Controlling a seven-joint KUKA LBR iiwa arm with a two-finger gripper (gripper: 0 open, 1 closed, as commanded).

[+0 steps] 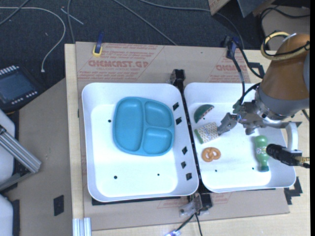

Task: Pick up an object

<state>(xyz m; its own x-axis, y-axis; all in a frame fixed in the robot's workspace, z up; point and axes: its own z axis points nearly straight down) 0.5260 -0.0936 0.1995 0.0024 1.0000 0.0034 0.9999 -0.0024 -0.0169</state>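
The right bin (236, 181) holds a green half-round slice (202, 113) near its far left corner. A speckled pale square piece (207, 131) lies just below the slice. A brown pretzel (211, 154) sits toward the bin's front left. A green bottle-shaped object (261, 153) lies at the right side. My gripper (227, 125) hangs over the right bin's middle, just right of the speckled piece and pointing toward it. Nothing shows between its tips.
In the left bin (98, 171) lies a blue divided plate (143, 126). A black divider with clips (183, 132) runs between the two bins. The grey and orange arm (285, 77) covers the right bin's far right corner.
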